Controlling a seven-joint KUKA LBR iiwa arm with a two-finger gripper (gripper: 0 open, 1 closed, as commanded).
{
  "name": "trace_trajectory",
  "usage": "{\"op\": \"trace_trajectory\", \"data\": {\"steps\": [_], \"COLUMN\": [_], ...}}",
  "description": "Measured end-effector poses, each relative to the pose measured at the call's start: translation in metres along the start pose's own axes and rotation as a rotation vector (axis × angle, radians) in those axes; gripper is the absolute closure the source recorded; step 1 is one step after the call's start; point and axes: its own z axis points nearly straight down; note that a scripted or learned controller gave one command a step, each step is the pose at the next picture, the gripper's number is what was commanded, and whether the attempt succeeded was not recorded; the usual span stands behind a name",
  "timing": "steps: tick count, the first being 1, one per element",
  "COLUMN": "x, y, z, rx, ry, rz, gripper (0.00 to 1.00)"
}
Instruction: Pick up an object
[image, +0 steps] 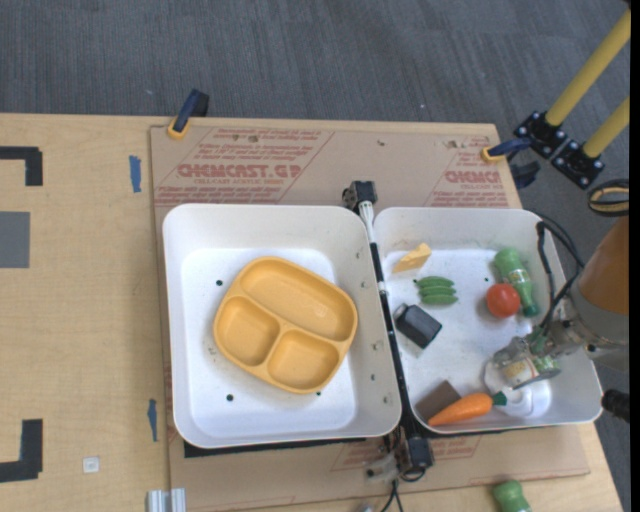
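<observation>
**Listener:** What is there to pick up, and where?

**Operator:** All the loose pieces lie in the right bin (470, 222), the white one nearer my arm. Along its front edge I see an orange carrot (463, 408) lying on its side, its green tip pointing right. Touching its left end is a small brown block (436, 398). Left of centre lies a dark grey block (417, 325), tilted, close to the wall shared with the other bin. Above it sit green pea pods (437, 290), and above those a yellow cheese wedge (412, 259). Toward the right wall there is a red tomato (502, 299), touching a green bottle-shaped toy (515, 275) that lies lengthwise beside it.

**Listener:** And your gripper?

**Operator:** The gripper (519, 366) is low in the right bin's front right corner, just above the carrot's green tip. The arm (610, 280) comes in from the right. I cannot tell from this angle how the end effector is set, or whether anything is in it. A whitish rounded object (532, 398) sits just below it, near the corner; I cannot make out what it is.

**Listener:** What crowds it?

**Operator:** The bin's right wall and front rim are close by, and a black cable (548, 262) curves down over the right rim toward the wrist. The tomato lies just above.

**Listener:** Farther out?

**Operator:** The left bin (190, 330) holds a yellow three-compartment plate (285, 324). Both bins rest on a cardboard sheet (250, 160) on the wooden bench (80, 300). Another green toy (510, 494) lies on the bench in front of the right bin.
</observation>
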Motion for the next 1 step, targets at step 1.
{"op": "trace_trajectory", "data": {"steps": [1], "x": [0.0830], "y": [0.0275], "z": [-0.0216], "rx": [-0.003], "ry": [-0.001], "rz": [0.158], "gripper": [1.00]}}
